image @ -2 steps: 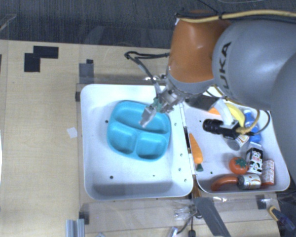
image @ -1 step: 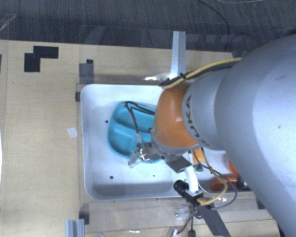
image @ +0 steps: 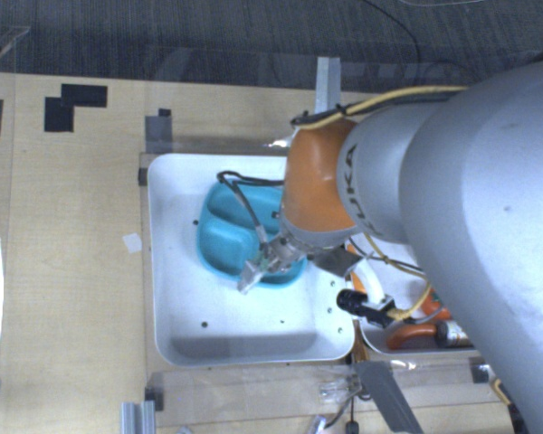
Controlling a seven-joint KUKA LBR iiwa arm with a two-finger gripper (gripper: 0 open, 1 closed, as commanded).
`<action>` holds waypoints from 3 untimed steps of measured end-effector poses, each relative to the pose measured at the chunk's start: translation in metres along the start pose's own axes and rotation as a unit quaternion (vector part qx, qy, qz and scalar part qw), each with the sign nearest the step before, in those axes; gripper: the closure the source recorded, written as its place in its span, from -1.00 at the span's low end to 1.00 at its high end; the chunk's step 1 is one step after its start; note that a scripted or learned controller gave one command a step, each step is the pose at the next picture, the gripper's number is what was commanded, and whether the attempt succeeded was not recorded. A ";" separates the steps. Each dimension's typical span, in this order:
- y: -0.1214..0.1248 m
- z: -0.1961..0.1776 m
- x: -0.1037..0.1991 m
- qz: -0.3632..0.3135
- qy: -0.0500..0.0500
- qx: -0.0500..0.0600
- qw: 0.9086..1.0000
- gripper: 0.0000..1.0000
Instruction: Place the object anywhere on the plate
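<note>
We look down on a pale wooden tabletop [image: 63, 269] carrying a shallow white bin [image: 176, 333] in the middle of the frame. Inside it, toward its upper middle, lies a blue plate [image: 219, 238] with raised dividers that split it into compartments. The grey arm [image: 471, 206] fills the right side of the frame, and its orange band [image: 312, 188] sits just above the plate's right portion. On the grey shell beside the band we read black letters running vertically, "UKA", the visible part of the KUKA brand name.

The gripper [image: 261, 268] hangs over the lower right edge of the plate, its pale metallic tip pointing toward the lower left of the frame. We cannot tell how the gripper is set, and we see no object in its grasp. A dark cable [image: 240, 193] loops from the wrist across the plate's upper part.

At the lower right of the frame, under the arm, the second bin [image: 389, 344] shows an orange object [image: 414, 333] lying against its near rim, well apart from the plate. Black square marks [image: 72, 105] sit on the tabletop in the upper left of the frame.
</note>
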State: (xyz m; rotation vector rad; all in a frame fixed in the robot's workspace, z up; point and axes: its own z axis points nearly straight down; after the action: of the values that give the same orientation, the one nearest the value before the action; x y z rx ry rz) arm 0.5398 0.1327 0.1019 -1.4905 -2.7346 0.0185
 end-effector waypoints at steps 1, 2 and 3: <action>-0.008 0.008 -0.003 0.043 0.003 -0.009 0.999 -1.00; -0.008 0.000 0.011 0.033 0.014 -0.001 0.999 1.00; 0.074 -0.115 0.057 -0.038 -0.007 -0.009 0.999 1.00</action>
State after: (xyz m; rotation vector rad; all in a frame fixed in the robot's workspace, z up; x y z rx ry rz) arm 0.5745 0.2210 0.2163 -1.3960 -2.8069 0.0035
